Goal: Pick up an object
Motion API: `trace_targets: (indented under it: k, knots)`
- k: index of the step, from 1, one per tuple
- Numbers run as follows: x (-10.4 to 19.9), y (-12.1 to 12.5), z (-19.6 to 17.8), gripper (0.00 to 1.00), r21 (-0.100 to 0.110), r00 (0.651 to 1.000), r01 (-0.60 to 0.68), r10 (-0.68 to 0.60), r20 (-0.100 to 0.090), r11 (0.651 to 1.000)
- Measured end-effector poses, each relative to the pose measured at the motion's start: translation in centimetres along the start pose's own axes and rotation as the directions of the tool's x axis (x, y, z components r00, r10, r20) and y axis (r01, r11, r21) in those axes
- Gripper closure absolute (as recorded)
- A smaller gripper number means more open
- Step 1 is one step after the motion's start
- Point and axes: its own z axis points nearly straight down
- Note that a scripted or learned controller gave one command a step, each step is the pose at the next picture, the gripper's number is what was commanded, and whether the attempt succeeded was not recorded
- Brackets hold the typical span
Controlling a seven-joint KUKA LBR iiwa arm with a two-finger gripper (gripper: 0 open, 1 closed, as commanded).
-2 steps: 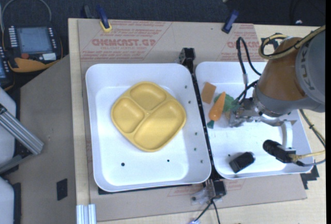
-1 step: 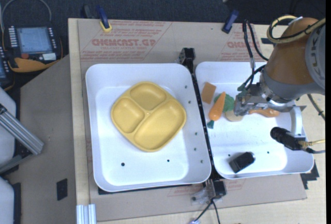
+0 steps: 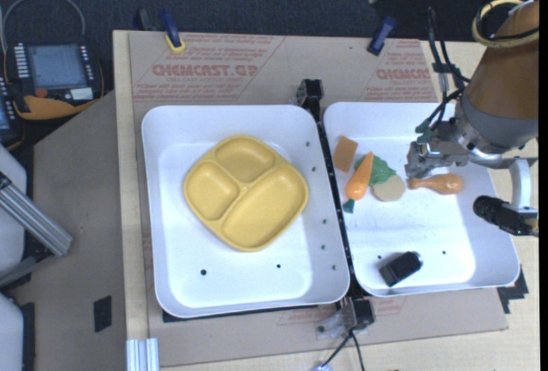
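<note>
We see the claw (image 3: 425, 162) low in the right bin (image 3: 445, 271), right at the near end of a tan drumstick-shaped toy (image 3: 438, 183) that lies on the bin floor. Whether the claw is clenched or released we cannot tell from this angle. Nothing looks lifted yet, so we judge the pick as not done. Just beside it lie a carrot (image 3: 360, 176), an orange block (image 3: 344, 152) and a pale disc (image 3: 389, 188); a black object (image 3: 400, 267) sits well apart. The left bin (image 3: 171, 258) holds a yellow divided plate (image 3: 246, 191).
</note>
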Motion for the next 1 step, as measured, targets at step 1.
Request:
trace_targets:
  k: [1]
  knots:
    - [-0.04, 0.19, -5.25, 1.00, -0.002, 1.000, 0.001, -0.001, 0.000, 1.000]
